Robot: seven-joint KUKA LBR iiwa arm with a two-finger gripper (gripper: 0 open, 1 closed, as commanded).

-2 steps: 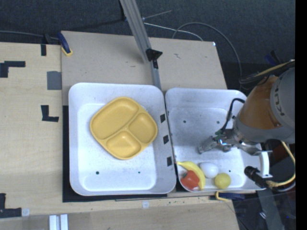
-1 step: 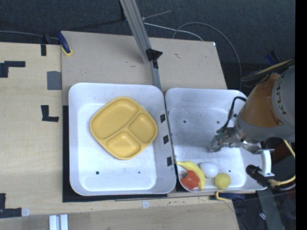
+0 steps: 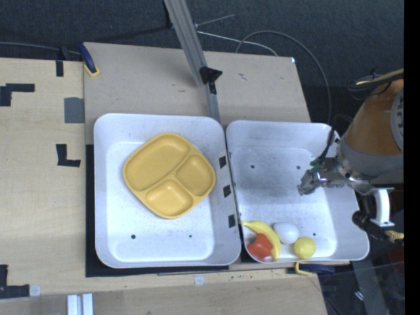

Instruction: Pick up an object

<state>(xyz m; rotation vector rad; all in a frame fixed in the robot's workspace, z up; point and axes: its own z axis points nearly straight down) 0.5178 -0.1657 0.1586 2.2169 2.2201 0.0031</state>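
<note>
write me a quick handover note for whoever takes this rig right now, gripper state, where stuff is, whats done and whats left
Gripper: over the right bin, near its right side, above bare floor; nothing seen between its fingers, and whether they are open or shut is unclear.
Right bin, near edge: banana, red piece touching it, white ball, yellow ball, all clustered together.
Left bin: a yellow divided plate, lying flat.
Done: nothing picked up yet.
Left: move toward the cluster at the near edge, close on one item and lift. The yellow ball looks the most separate.
</note>
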